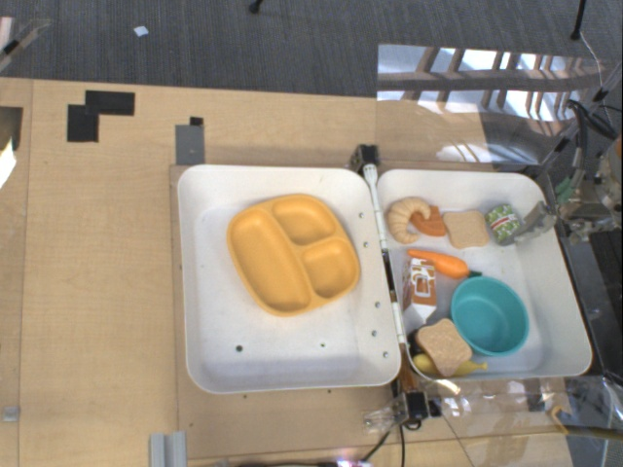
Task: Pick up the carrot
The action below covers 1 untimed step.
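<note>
Task not yet begun on the object: the small orange carrot with a tapered tip (438,262) lies untouched on the floor of the right-hand shallow white bin (569,305), roughly mid-bin toward its left side, long axis running left-right. The grey two-finger gripper (536,222) sits at the bin's far right, near the rim, well apart from the carrot; whether it is spread or closed cannot be told from this slant, and nothing is seen in its grasp. All of the pick is left: travel left across the bin, descend, close, lift. Crowding around the target is the concern. A white and brown printed packet (421,285) lies just beside the carrot on its near-left side, seemingly touching or partly under it. The round teal plastic bowl (490,315) sits just near-right of the carrot's thick end. Farther off, a pale curled croissant (409,218), a tan slice of toast (465,229) and a small green and white can (500,223) line the far side, leaving a narrow clear strip between them and the carrot. A second slice of brown bread (445,345) over a yellow banana (428,365) fills the near-left corner. Best open room, by my reading, is directly above and on the carrot's far side. The left-hand white bin (195,290) holds a yellow divided plastic plate (292,253), well clear of the work.
</note>
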Tool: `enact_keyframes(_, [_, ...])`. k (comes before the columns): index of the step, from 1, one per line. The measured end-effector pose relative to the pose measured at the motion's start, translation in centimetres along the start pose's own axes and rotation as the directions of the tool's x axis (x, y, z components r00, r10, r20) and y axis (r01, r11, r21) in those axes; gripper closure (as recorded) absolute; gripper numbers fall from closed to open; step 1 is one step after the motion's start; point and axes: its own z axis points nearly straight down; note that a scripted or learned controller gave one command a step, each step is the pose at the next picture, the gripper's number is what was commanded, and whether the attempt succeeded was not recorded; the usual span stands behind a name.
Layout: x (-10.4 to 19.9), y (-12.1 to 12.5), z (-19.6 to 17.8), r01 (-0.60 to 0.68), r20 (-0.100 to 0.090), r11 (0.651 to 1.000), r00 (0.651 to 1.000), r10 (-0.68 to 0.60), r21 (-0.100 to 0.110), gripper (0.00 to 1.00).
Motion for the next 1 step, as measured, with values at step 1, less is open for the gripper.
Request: enact_keyframes(1, [6.44, -1.24, 7.62, -0.001, -0.005, 1.0, 1.0, 0.001, 0.004, 0.0])
